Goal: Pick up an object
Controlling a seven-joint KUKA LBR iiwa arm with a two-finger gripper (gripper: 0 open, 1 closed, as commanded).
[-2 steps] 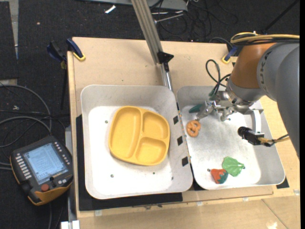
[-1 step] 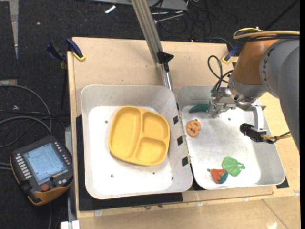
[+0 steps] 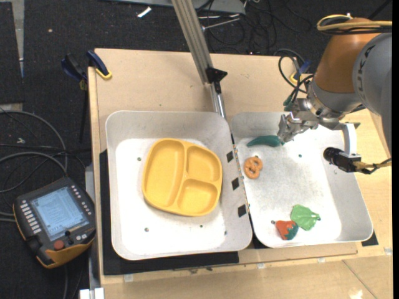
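Approach step: gripper low in right bin, touching teal piece, fingers' state impossible to tell; next move likely calls for closing, then lifting.

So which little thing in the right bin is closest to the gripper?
The teal piece, lying right beside the gripper at the bin's far edge. The pretzel sits farther off; the green and orange toys lie farthest.

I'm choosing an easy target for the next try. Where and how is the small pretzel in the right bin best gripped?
The pretzel lies flat near the right bin's left wall, apart from the teal piece above it. Probably best to come straight down from above and close across its narrow width, on the outer edges. Keeping the gripper fingers parallel to the nearby wall should avoid hitting it.
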